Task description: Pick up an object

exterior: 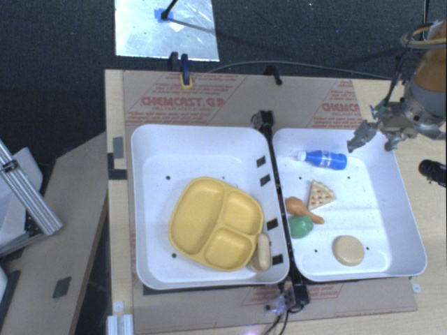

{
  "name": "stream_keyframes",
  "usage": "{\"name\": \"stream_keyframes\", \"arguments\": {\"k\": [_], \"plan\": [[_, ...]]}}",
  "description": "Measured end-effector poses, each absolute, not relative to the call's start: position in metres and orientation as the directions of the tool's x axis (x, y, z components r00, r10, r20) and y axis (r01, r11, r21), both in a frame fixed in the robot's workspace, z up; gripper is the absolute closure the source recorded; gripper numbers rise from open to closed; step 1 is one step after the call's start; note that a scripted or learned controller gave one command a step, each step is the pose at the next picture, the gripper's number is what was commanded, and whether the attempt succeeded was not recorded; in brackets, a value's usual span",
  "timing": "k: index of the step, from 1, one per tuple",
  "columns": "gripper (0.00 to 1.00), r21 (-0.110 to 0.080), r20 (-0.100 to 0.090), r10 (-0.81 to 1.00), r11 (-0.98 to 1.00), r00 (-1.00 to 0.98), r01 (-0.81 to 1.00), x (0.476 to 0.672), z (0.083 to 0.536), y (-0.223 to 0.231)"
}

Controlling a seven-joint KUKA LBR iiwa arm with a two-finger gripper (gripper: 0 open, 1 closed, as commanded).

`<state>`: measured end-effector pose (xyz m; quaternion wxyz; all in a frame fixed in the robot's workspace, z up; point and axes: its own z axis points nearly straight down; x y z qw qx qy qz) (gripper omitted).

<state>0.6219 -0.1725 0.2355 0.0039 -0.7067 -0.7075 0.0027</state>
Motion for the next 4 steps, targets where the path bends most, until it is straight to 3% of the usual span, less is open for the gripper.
{"name": "stream_keyframes", "arguments": {"k": [1,4], "plan": [[0.00,0.002,-0.001,1.000,0.003,-0.003,1.000,0.624,0.242,-0.172],[0.00,-0.001,0.000,1.000,0.002,-0.002,1.000,0.618,0.086,-0.168]]}}
